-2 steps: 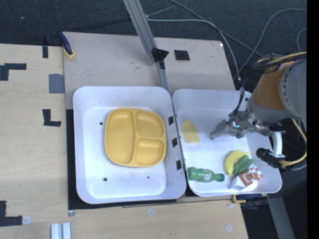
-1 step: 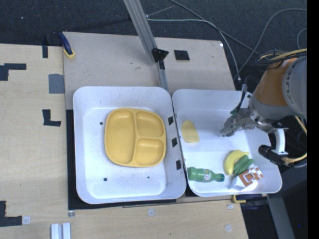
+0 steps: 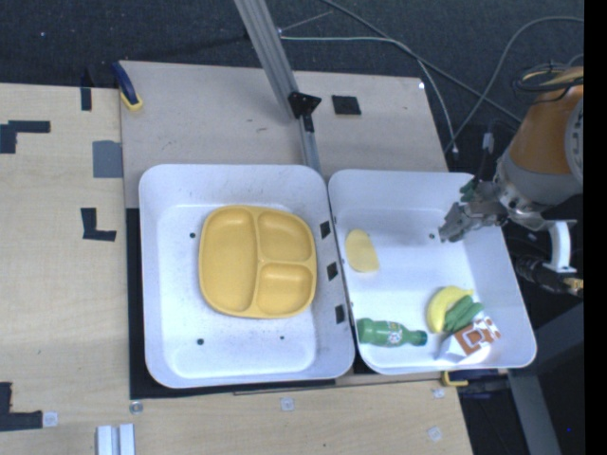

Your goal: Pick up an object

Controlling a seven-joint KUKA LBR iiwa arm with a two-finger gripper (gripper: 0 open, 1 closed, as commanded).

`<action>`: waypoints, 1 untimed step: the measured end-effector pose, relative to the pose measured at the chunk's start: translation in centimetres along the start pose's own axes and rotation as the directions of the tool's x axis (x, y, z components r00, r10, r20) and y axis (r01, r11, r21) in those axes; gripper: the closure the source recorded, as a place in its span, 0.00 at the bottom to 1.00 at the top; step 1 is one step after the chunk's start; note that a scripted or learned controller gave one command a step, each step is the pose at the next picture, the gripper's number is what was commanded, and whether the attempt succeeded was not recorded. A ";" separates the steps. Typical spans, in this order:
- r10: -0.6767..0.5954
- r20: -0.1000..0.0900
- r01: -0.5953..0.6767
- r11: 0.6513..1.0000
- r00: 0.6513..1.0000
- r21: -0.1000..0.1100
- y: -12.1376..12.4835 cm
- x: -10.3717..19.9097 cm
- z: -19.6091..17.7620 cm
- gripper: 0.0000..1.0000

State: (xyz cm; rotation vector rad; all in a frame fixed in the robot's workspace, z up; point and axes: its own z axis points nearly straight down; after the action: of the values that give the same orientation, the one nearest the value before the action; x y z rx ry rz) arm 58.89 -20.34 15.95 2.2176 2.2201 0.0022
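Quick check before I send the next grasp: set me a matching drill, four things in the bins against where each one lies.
Things:
1. yellow tray
2. green bottle
3. pale yellow piece
4. banana

Places:
A. right bin, near its left wall
B. right bin, along the near edge, lying on its side
C. middle of the left bin
D. right bin, near right corner, beside a small pile of items

Pairs: 1-C, 2-B, 3-A, 4-D

The gripper hangs at the right bin's far right side, apart from all four.
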 end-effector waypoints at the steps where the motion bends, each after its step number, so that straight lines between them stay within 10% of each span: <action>1: 0.000 -0.001 0.000 1.000 1.000 0.001 -0.3 -0.2 -4.3 1.00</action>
State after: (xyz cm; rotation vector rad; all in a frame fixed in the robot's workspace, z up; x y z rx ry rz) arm 58.54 -20.48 20.30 2.2186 2.2205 0.0020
